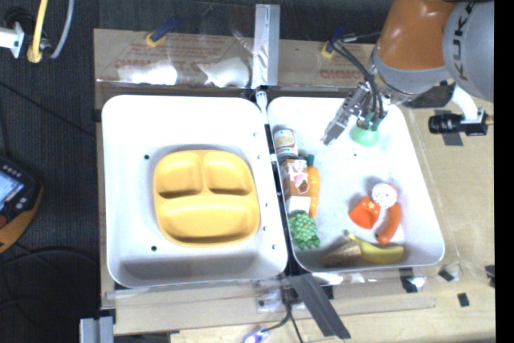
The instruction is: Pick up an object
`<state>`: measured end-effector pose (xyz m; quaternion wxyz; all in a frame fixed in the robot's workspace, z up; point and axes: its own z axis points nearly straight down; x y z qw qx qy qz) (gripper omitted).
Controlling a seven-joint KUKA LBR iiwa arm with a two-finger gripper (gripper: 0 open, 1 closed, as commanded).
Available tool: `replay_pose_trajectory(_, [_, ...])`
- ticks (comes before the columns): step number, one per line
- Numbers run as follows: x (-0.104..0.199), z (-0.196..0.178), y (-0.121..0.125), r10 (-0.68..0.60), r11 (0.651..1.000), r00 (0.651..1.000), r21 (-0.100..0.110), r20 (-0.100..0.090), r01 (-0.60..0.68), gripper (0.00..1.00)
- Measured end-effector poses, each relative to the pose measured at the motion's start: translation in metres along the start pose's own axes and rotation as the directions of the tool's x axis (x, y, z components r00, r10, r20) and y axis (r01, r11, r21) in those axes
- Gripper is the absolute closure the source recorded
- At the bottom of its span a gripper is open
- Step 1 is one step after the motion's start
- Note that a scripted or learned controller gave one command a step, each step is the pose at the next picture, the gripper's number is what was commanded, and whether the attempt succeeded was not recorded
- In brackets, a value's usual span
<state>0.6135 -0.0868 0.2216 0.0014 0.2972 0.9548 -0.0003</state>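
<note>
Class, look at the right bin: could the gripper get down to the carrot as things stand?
Probably yes, awkwardly. The carrot lies uncovered, but a packet presses against one side and the gripper hangs further back in the right bin.

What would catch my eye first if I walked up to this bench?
Probably the big yellow divided tray, sitting alone in the left white bin. Next, the orange-banded arm reaching in from the right, its gripper hanging over the right bin near a small green object. Below it lies a bright scatter of toy food: a carrot, a banana and a green bunch.
</note>
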Motion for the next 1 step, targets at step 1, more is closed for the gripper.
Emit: replay_pose_trajectory(1, [-0.0162,-0.0368,0.0227,-0.069,0.998,0.998,0.002,0.002,0.069,1.0])
